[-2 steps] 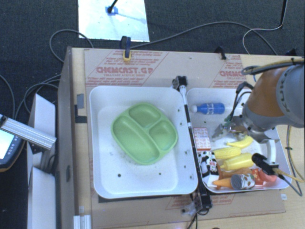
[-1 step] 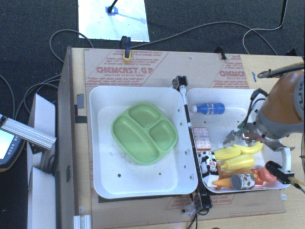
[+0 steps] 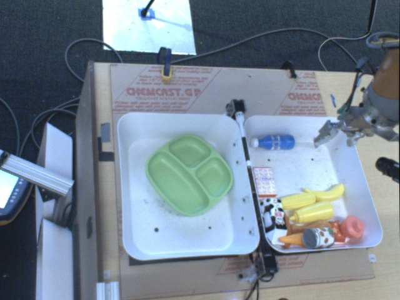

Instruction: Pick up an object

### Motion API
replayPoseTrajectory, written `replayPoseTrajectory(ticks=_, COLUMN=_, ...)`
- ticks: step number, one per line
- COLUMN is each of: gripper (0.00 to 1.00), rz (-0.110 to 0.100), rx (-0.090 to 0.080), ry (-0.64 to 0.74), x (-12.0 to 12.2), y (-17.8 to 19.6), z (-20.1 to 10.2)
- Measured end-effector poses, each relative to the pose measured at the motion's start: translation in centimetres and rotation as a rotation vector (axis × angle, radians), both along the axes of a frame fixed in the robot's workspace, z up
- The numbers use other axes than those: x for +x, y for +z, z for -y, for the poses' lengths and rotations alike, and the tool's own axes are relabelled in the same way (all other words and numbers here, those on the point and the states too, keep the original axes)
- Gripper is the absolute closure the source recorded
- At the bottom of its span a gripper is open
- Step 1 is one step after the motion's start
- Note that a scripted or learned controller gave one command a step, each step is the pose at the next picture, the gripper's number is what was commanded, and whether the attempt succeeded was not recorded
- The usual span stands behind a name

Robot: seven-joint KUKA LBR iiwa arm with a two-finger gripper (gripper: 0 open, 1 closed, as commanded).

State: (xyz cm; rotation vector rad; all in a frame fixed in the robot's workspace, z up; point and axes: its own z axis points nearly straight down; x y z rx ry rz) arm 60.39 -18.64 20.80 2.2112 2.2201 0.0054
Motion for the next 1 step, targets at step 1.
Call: replayPoseTrajectory(ticks=1, gripper=0.00, rz=-0.008, rx=0.004, ry=0.001, x=0.40, y=-4.67, z=-4.52)
